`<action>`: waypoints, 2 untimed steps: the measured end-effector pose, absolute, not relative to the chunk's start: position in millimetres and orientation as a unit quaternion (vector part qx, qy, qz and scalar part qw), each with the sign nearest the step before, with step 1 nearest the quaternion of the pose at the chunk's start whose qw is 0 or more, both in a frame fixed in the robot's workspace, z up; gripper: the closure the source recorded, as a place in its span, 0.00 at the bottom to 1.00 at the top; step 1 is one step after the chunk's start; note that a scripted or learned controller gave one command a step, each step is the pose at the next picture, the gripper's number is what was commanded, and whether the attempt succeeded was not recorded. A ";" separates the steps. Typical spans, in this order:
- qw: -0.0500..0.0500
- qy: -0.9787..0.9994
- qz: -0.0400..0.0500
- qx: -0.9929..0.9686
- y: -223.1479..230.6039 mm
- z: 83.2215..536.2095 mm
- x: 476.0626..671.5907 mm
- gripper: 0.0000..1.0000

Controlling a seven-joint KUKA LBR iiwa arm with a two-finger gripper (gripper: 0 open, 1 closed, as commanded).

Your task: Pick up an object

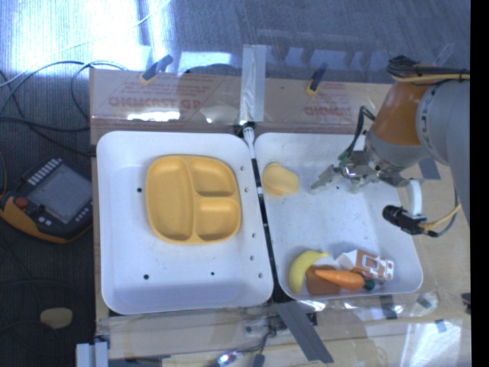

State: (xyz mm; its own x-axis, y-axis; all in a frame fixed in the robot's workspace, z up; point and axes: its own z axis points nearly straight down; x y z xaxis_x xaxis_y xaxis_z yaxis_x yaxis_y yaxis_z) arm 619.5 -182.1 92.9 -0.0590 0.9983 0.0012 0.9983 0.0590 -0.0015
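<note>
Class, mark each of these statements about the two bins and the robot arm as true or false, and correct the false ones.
1. The yellow divided tray lies in the left bin. True.
2. The carrot sits on the divided tray. False: it lies in the right bin, near the front edge.
3. The gripper is above the right bin. True.
4. The banana lies outside both bins. False: it is in the right bin, beside the carrot.

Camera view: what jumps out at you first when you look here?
The big yellow tray with three sections fills the middle of the left bin. In the right bin, a banana, a carrot and a small carton huddle at the near edge, while the gripper hangs above the bin's far side.
</note>
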 end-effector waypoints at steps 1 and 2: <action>-0.004 -0.584 -0.004 -0.812 -102.8 89.1 600.2 0.00; 0.001 -0.631 0.002 -0.776 -87.5 180.6 602.0 0.00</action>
